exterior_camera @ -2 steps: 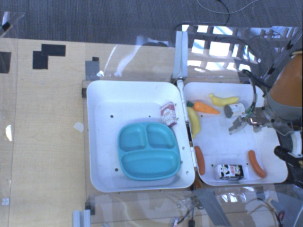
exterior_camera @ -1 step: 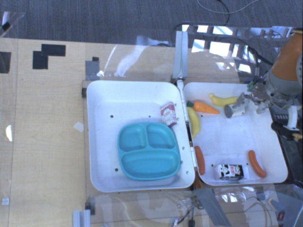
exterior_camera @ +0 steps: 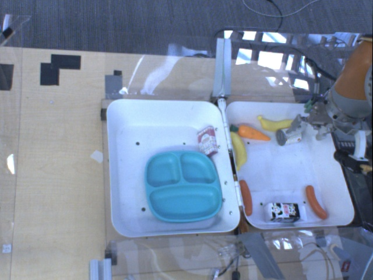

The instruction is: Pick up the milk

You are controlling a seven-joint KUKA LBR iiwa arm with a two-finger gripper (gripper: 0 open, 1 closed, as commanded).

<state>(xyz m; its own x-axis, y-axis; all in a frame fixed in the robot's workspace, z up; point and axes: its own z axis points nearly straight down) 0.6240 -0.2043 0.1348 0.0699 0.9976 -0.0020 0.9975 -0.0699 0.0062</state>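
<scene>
Near the front edge of the right bin (exterior_camera: 344, 185) the milk (exterior_camera: 284, 212) lies alone between 2 sausages, well apart from the hand (exterior_camera: 303, 128), whose grip I cannot tell.

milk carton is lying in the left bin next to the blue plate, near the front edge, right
Not quite. The camera view shows the milk carton lying near the front edge of the right bin, between two sausages. The blue plate sits in the left bin, apart from the carton.
</scene>
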